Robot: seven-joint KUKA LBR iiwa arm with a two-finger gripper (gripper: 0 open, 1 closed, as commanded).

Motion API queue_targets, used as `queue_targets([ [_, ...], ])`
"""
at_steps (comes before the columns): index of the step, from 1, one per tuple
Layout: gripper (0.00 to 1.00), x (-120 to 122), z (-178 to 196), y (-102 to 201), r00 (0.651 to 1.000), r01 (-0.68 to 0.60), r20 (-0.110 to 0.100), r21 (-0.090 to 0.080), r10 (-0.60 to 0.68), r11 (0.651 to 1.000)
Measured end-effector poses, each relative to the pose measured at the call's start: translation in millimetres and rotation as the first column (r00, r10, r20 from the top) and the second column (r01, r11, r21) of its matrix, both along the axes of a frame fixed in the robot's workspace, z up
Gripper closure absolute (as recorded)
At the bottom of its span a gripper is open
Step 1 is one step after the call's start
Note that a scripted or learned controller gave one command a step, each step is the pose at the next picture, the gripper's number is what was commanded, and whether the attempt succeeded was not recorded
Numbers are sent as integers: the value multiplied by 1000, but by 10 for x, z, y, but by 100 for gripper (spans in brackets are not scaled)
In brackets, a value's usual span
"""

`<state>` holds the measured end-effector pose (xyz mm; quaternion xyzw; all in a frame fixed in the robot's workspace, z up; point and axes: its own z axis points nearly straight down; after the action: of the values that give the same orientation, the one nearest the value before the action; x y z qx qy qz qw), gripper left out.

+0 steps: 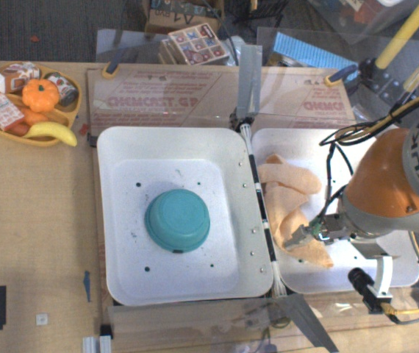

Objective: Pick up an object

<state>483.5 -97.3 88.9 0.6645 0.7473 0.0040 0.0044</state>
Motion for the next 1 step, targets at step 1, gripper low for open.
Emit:
queue_targets([
  [1,100,-6,85,-11,1000,5,-1,0,-5,1000],
])
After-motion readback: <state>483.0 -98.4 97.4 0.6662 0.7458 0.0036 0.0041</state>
